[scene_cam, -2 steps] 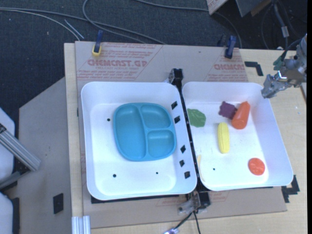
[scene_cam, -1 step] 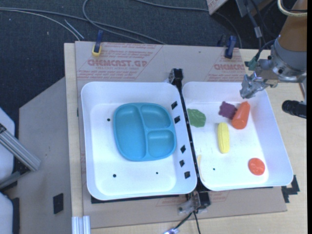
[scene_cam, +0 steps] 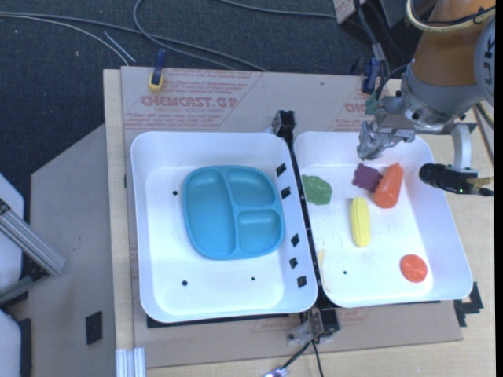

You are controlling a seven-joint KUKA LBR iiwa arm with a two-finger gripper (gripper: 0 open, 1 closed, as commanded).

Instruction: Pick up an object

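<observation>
The small purple plastic toy (scene_cam: 365,177) looks to us the likeliest thing to pick, since it lies in the right white bin (scene_cam: 452,242) just below the tool (scene_cam: 377,148), nearest of all the pieces. We cannot tell whether the tool is released or clenched; nothing shows gripped in it. Touching the purple toy's right side lies an orange plastic carrot-shaped piece (scene_cam: 388,186), its long axis running up and down the view, tilted slightly. Further out we see a green plastic lump (scene_cam: 317,189) to the left, a yellow plastic corn cob (scene_cam: 360,221) below, lying lengthwise, and an orange-red round toy (scene_cam: 413,268) near the bin's lower right. On the desk (scene_cam: 204,93), the left white bin (scene_cam: 149,234) holds a blue divided plastic plate (scene_cam: 233,210).
</observation>
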